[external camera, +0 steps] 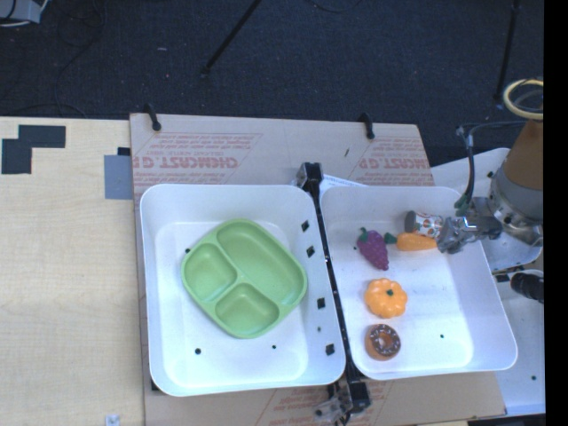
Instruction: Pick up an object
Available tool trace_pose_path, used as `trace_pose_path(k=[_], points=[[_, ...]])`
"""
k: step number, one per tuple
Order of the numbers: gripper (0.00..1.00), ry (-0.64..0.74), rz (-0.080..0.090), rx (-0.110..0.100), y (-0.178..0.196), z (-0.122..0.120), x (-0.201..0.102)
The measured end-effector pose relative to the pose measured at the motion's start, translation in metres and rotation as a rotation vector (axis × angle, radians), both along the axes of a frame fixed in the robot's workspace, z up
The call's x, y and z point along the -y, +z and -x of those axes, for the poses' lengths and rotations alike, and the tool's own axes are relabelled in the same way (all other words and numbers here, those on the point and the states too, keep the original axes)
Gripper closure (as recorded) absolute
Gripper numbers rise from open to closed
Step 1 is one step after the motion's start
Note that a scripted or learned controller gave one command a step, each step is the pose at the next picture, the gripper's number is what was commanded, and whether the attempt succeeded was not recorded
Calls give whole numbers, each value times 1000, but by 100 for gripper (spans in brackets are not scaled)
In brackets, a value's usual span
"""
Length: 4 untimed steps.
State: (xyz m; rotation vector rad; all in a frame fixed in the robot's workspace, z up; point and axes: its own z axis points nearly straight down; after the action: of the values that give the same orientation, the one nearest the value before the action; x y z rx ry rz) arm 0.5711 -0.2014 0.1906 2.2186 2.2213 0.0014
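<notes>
End effector beside small orange carrot, green-tipped, finger state unclear

A divided tray is held in the left bin. In the right bin, grapes, a carrot, a pumpkin and a doughnut are found.

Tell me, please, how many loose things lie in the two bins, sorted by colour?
Green: 1, the plate in the left bin
Purple: 1, the grapes
Orange: 2, the carrot and the pumpkin
Brown: 1, the donut
Total: 5, four of them in the right bin
</notes>
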Motion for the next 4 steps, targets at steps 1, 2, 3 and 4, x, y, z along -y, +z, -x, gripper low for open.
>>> trace_pose_path(k=[1, 2, 3, 4], points=[[100, 0, 0, 2, 52, -11, 0], [100, 3, -4, -5, 59, -1, -54], [100, 4, -4, -6, 64, 2, -111], [100, 2, -3, -7, 49, 4, -162]])
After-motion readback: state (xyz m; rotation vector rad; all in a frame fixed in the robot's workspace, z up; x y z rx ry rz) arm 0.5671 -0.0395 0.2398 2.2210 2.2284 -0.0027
